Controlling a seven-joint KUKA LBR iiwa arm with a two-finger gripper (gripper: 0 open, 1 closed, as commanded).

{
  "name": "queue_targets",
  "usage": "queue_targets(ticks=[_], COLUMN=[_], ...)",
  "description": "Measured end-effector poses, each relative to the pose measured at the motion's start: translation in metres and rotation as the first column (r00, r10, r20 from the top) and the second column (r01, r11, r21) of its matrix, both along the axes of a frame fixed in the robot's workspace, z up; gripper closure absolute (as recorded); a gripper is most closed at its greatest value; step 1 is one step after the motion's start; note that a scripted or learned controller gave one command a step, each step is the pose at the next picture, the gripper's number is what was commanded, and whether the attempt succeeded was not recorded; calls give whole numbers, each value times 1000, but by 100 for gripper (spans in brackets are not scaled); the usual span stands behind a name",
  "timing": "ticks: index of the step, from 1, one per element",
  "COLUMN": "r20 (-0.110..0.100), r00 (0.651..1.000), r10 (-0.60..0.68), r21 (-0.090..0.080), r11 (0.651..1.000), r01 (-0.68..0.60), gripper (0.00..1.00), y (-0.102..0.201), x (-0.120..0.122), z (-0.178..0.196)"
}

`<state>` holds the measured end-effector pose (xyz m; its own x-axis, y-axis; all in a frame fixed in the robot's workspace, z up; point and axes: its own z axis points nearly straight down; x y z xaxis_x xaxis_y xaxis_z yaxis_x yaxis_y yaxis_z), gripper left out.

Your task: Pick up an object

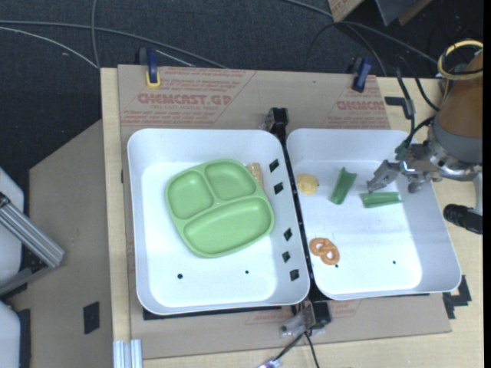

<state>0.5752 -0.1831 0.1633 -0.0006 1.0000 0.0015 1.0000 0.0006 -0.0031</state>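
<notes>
Even overhead light is illuminating both white bins (153, 205), which are appearing bright with faint shadows; the surrounding dark floor (61, 67) is staying dim; focus is slightly soft.

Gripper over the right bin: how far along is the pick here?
Nothing looks picked yet. The gripper is low in the right bin, just above a green piece that lies on the floor, with nothing between its fingers. A second green piece, a yellow item and a pretzel also lie there. Closing on an object and lifting are left.

Tray (220, 207) in left bin (153, 205) — pretzel (324, 251) right.
</notes>
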Motion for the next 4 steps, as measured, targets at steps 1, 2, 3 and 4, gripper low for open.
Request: queue_targets(ticks=[1,2,3,4], r20=[0,1,6,9], r00=[1000,1000,1000,1000], r10=[0,0,0,2], r21=[0,-1,-2,-3], r11=[1000,1000,1000,1000], r01=[0,0,0,-2], gripper=[0,0,100,100], y=[-1,0,-1,4], x=[2,3,4,14], z=[-41,-79,-65,-7])
